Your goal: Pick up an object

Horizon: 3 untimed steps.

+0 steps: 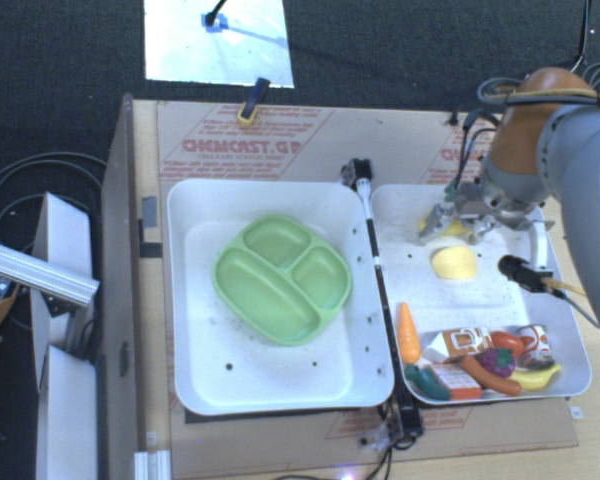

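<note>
Yellow lemon (454,262) lies near the middle of the right bin (578,380), just below the gripper (456,222), which hangs at the bin's far edge; whether its fingers are apart or together I cannot tell, because the wrist covers them. I think the round lemon could roll or slip away if the fingers close off its centre, and the gripper could also knock the bin's wall. I count one lemon, one carrot (408,332) by the left wall, and one pile of toy food (490,362) in the near corner. One green divided plate (282,278) lies alone in the left bin (205,393).
</note>
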{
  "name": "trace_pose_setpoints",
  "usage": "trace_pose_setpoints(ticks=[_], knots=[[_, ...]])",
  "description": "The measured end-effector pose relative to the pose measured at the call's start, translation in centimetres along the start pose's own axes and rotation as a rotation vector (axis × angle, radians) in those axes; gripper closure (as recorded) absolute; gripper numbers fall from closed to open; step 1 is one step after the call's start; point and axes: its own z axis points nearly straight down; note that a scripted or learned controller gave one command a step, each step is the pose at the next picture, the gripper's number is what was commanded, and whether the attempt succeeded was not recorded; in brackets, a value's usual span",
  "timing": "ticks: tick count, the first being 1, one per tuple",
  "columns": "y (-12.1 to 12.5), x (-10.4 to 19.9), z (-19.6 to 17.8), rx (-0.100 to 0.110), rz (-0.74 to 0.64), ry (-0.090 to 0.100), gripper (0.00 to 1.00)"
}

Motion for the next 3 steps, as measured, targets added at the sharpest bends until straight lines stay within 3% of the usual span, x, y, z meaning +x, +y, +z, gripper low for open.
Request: trace_pose_setpoints(ticks=[1,2,3], knots=[[-1.4,2.6,-0.4,-0.035,-0.007,-0.009,0.0],[0.0,1.3,0.0,0.002,-0.003,0.001,0.0],[0.0,-0.8,0.0,0.0,0.001,0.0,0.0]])
